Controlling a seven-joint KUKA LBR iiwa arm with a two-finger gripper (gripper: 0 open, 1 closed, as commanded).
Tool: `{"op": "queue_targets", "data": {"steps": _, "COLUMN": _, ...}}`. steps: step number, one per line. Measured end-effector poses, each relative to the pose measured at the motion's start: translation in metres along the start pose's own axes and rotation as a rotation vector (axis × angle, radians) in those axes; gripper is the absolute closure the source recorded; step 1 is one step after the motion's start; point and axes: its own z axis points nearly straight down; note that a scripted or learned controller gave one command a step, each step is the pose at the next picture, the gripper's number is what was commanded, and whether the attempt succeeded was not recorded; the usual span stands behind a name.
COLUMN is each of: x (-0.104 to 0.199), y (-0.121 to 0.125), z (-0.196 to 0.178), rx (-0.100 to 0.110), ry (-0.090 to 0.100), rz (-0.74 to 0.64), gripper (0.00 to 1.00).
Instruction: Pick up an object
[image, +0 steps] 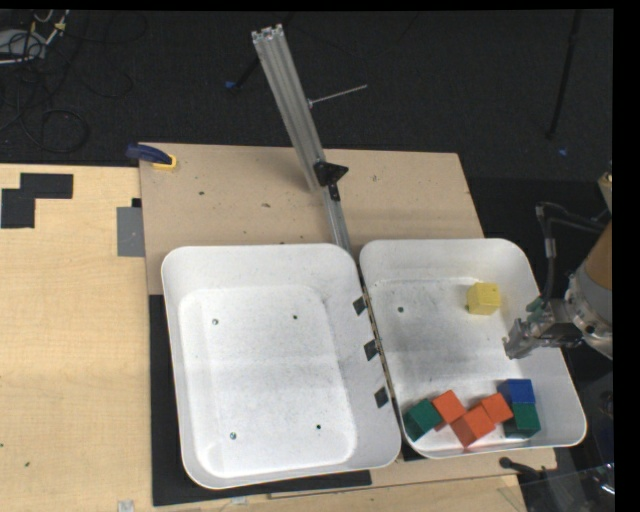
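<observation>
Camera view, bench: two shallow white bins side by side; the left bin (200, 275) bears nothing that I can make out, the right bin (440, 260) carries all the blocks.

Camera view, gripper: the gripper (520, 340) hangs over the right edge of the right bin, roughly halfway along that edge, reaching in from the right. Whether its fingers stand apart or together I cannot tell; they are small and blurred here. Nothing is visibly between them.

Camera view, lone block: a yellow block (484, 298) sits by itself toward the far right part of the right bin, near the gripper but apart from it, with bare bin floor on every side.

Camera view, cluster: along the near edge of the right bin lie a green block (423, 416), two orange blocks (449, 405) (484, 418), a blue block (518, 391) and another green block (526, 420) in the near right corner, packed close and some touching.

Handling, as a judgement: the blocks look small, stiff and light, probably smooth-sided, so they could slip or tip under an off-centre squeeze.

Where to take hold: the yellow block looks the easiest pick, gripped across two opposite flat faces from above; the clustered ones leave little room for fingers.
</observation>
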Motion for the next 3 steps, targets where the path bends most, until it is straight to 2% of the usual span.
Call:
{"op": "queue_targets", "data": {"steps": 1, "x": 0.0, "y": 0.0, "z": 0.005, "rx": 0.007, "ry": 0.001, "rz": -0.001, "gripper": 1.0}}
{"op": "queue_targets", "data": {"steps": 3, "x": 0.103, "y": 0.033, "z": 0.017, "rx": 0.007, "ry": 0.004, "rz": -0.003, "gripper": 1.0}}
